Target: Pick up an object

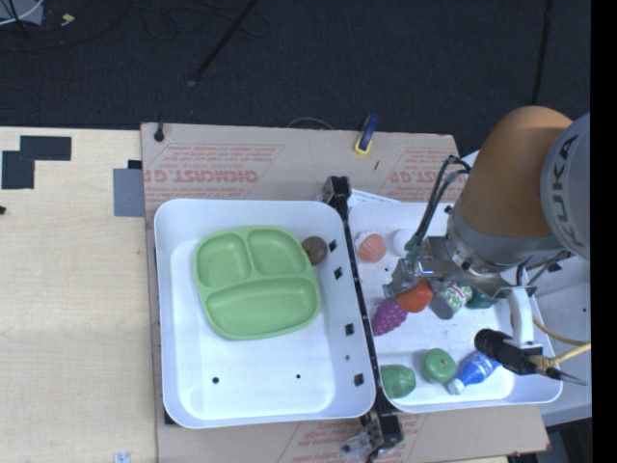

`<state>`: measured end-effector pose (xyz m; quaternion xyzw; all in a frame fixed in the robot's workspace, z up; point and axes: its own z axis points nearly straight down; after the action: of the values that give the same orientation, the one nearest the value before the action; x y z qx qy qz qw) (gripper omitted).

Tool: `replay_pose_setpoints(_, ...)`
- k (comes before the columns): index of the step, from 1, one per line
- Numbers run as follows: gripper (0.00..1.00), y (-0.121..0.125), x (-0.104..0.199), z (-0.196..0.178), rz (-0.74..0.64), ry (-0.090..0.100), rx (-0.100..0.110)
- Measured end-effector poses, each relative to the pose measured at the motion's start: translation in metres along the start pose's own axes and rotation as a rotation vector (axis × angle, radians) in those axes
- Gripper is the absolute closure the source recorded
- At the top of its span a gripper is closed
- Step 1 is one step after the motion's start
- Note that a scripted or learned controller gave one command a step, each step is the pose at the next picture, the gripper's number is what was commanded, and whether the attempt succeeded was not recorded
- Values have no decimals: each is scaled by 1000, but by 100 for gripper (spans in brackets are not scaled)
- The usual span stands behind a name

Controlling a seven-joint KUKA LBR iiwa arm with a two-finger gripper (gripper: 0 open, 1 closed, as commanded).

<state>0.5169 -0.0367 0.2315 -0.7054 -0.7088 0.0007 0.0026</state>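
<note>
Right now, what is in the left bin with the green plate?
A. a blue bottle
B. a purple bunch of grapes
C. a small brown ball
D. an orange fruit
C: a small brown ball sits at the upper right edge of the green plate in the left bin; the other toys lie in the right bin.

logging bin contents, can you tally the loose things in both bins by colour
green: 3, tray, two round pieces
orange: 2
purple: 1
blue: 1
brown: 1
total: 8
</note>
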Motion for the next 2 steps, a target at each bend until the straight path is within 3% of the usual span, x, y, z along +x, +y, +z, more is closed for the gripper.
replay_pose_setpoints(1, 100, -9, 49, 13, 1, -1, 0)
replay_pose_setpoints(2, 100, -19, 101, -6, -1, 0, -3)
